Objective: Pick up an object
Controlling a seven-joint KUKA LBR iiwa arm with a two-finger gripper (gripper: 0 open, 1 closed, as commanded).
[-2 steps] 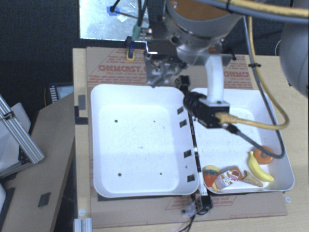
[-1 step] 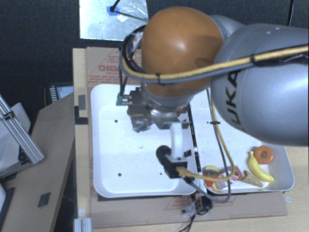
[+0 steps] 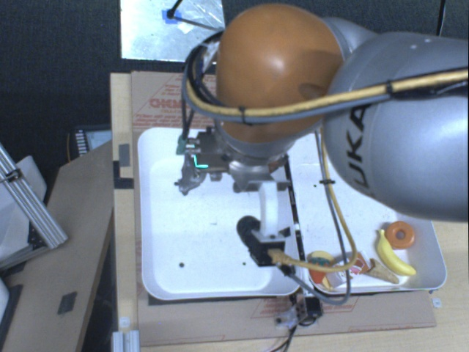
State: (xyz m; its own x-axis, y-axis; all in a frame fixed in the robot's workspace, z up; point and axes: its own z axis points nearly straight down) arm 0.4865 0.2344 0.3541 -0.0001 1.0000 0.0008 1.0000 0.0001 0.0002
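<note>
Claw [image 3: 187,180] over left bin [image 3: 183,240], blurred; arm [image 3: 399,130] hides much of right bin [image 3: 437,268].

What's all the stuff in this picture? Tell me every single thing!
bins: 2, white, side by side on the bench
banana: 1, yellow, near corner of the bin on the view's right
ring: 1, orange, right by the banana's top end
wedge: 1, tan, beside the banana's lower end
small jumbled things: count unclear, red and yellow, same bin, partly behind a cable
cardboard: 1, brown with red print, under the bins
shiny sheet: 1, silver, top of view
metal rail: 1, silver, far left
arm: 1, grey with orange band, reaching from the right
gripper: 1, dark, over the bin on the view's left
</note>
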